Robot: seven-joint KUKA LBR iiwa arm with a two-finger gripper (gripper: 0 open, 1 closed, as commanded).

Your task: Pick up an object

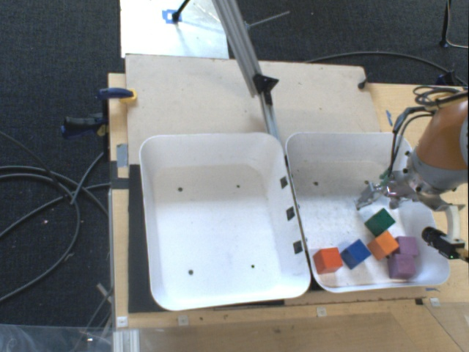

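Two white bins sit side by side. The left bin (157, 196) has no blocks in it. All the blocks are in the right bin (322, 160), bunched at its 5 o'clock corner, maybe because the floor tips that way.

There is a red block (327, 259), a blue block (356, 253), an orange block (382, 246), a purple block (404, 257) and a green block (379, 221). The green one lies on top, so it looks easiest to grab.

The gripper (374, 195) hangs near the green block, at its 11 o'clock. It pinches nothing. I cannot tell if it is spread or pressed together.
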